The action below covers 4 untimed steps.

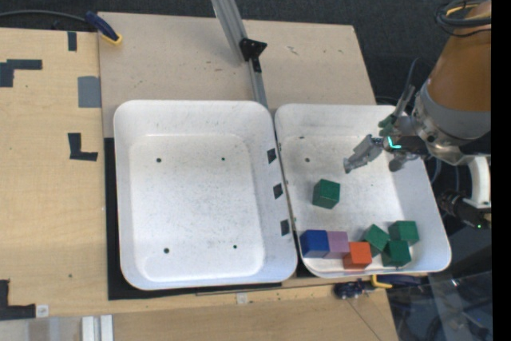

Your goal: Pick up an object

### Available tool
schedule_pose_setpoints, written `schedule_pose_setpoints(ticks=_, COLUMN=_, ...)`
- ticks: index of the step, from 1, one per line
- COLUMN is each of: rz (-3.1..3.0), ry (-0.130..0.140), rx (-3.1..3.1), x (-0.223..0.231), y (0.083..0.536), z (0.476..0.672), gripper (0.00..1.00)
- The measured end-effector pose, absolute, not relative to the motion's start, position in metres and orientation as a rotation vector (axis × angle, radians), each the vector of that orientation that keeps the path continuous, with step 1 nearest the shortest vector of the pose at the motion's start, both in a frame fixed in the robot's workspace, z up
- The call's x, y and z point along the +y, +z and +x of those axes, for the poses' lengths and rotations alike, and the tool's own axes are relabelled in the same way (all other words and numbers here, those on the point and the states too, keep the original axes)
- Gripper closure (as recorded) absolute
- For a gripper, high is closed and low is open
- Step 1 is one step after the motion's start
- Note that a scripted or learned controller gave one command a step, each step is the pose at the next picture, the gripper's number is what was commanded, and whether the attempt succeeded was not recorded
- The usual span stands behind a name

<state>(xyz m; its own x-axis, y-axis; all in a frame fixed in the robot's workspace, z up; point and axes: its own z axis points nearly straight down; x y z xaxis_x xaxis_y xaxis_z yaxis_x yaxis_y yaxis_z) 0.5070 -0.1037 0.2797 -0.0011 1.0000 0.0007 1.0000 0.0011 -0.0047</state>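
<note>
Gripper (pixel 375 157) hovering over the right bin (pixel 415 200), jaws apart and empty. Lone green cube (pixel 326 193) just at 7 o'clock from it. More blocks (pixel 361 245) clustered along the bin's 6 o'clock edge.

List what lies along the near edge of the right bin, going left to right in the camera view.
Blue cube → lilac cube → orange cube → cluster of three green cubes, which overlap too closely to order among themselves.

Wooden bench (pixel 192 68) bears two white bins (pixel 128 124).
</note>
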Motion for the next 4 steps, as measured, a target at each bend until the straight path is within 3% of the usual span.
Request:
schedule_pose_setpoints(ticks=1, rz=-2.218, ry=0.001, rx=-2.224, x=-0.104, y=0.282, z=0.508, gripper=0.00)
schedule_pose_setpoints(ticks=2, rz=-2.217, ry=0.007, rx=-2.218, x=-0.103, y=0.224, z=0.497, gripper=0.00)
schedule_pose_setpoints(ticks=4, rz=-2.215, ry=0.008, rx=-2.217, x=-0.093, y=0.116, z=0.499, gripper=0.00)
